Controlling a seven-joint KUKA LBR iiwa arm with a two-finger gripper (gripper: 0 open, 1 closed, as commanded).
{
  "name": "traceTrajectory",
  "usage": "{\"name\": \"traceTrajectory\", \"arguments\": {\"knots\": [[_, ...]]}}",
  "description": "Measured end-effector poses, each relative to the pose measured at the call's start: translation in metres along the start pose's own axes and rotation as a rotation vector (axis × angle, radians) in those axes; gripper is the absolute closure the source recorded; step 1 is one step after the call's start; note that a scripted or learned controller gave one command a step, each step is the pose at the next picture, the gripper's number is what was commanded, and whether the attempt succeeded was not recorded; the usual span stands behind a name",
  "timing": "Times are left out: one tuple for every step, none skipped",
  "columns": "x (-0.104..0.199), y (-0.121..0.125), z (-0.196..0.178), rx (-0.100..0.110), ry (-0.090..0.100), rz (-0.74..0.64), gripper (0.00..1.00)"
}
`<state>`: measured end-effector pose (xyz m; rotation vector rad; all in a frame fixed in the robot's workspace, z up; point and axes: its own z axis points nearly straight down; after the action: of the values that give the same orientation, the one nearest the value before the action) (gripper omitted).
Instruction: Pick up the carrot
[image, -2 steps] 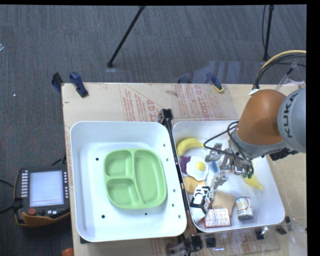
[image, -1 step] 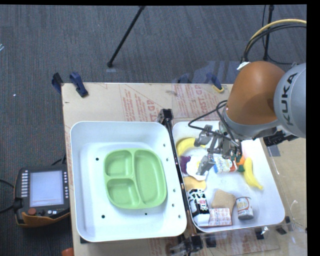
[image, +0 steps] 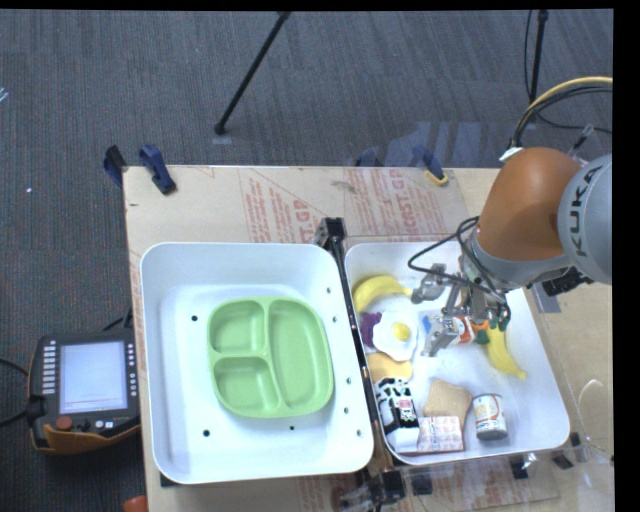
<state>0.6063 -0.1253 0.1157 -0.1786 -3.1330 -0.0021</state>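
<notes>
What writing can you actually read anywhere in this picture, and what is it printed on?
"KUKA" – reads in dark letters on the grey arm, by the orange band.
Red print on the board under the bins: too faint and skewed to read.
Labels on the small can, the red-and-white packet and the dark carton: too small to read.
Screen of the handheld controller: washed out, nothing readable.

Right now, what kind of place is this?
Probably a robot lab or test bench. A grey-and-orange robot arm reaches over a white bin of toy food, a handheld control screen lies beside the bench, and clamps hold the board.
</notes>
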Motion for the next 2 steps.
{"name": "traceTrajectory", "arguments": {"knots": [[0.029, -0.093, 0.022, 0.001, -0.017, -0.097, 0.00], [0.025, -0.091, 0.009, 0.001, -0.032, -0.098, 1.00]]}}
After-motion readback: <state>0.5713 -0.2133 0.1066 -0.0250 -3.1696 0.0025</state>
